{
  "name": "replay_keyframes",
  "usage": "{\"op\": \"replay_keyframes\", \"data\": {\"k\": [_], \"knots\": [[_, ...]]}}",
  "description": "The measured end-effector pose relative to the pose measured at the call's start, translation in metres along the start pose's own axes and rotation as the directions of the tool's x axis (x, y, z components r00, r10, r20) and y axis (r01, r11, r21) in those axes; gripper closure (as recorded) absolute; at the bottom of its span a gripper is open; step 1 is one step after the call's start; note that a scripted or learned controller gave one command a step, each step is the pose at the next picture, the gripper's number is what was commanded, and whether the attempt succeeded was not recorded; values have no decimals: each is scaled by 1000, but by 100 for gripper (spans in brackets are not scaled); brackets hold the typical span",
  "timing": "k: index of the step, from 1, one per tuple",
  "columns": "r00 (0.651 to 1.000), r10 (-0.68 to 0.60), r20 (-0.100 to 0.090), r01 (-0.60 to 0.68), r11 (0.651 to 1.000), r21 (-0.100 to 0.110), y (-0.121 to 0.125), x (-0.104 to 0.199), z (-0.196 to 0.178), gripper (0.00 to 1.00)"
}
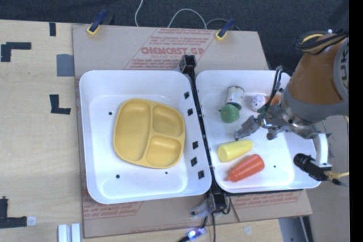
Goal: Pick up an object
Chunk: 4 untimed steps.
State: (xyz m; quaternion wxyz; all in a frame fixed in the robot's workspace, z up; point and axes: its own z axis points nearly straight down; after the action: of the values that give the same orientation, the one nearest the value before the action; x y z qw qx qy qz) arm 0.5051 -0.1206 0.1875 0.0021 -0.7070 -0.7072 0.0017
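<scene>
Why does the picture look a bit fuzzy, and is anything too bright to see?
In the camera view, the whole picture is soft and slightly grainy; the white bins are bright but not washed out; shadows are faint, the light even; the hand looks smeared, its shape unclear; the yellow divided plate and the orange carrot toy read clearly.

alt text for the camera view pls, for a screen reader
The grey and orange arm reaches into the right bin, its gripper just above a yellow toy and an orange carrot toy, with a green-tipped bottle nearby. The left bin holds a yellow divided plate.
</scene>
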Motion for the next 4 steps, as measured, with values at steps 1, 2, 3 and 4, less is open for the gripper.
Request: {"op": "replay_keyframes", "data": {"k": [1,2,3,4], "knots": [[1000,0,-1,0,1000,3,-9,6,50,0],[1000,-1,1,1,1000,-3,-10,7,103,0],[1000,-1,0,1,1000,-3,-9,7,90,100],[1000,0,2,0,1000,-8,-9,-2,42,100]]}}
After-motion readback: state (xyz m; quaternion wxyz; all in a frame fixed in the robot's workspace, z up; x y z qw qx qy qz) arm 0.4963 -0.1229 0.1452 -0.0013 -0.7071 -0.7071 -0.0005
